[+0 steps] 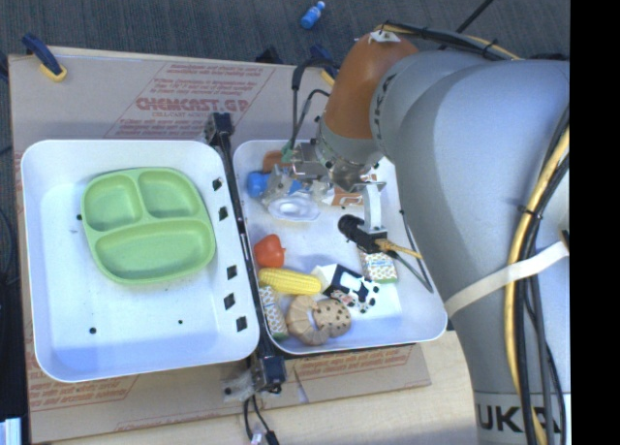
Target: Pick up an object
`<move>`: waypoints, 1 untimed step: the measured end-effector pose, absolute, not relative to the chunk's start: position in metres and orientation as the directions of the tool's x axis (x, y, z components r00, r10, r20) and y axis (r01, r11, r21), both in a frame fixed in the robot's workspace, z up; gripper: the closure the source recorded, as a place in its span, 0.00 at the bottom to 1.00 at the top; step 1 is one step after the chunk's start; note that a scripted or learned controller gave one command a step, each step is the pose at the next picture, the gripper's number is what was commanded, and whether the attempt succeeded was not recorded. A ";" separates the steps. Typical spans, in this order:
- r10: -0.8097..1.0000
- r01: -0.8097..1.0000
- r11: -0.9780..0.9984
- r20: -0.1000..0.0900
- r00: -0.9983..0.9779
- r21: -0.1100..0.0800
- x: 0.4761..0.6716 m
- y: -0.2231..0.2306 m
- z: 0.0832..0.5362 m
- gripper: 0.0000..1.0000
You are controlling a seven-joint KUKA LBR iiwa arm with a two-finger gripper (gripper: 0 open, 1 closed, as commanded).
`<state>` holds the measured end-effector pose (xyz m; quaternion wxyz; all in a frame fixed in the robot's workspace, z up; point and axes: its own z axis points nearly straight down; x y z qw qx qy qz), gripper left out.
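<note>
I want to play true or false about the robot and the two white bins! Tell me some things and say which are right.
1. The green plate lies in the left bin. True.
2. The yellow corn lies on the green plate. False: it lies in the right bin, below the orange-red toy.
3. The tool is over the far end of the right bin. True.
4. The green plate has three sections. True.
5. The cookie sits at the far end of the right bin. False: it sits at the near end, below the corn.
</note>
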<state>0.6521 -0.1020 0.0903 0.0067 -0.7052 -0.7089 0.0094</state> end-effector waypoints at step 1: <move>1.000 1.000 0.008 0.001 -0.008 -0.019 0.653 -0.099 0.100 1.00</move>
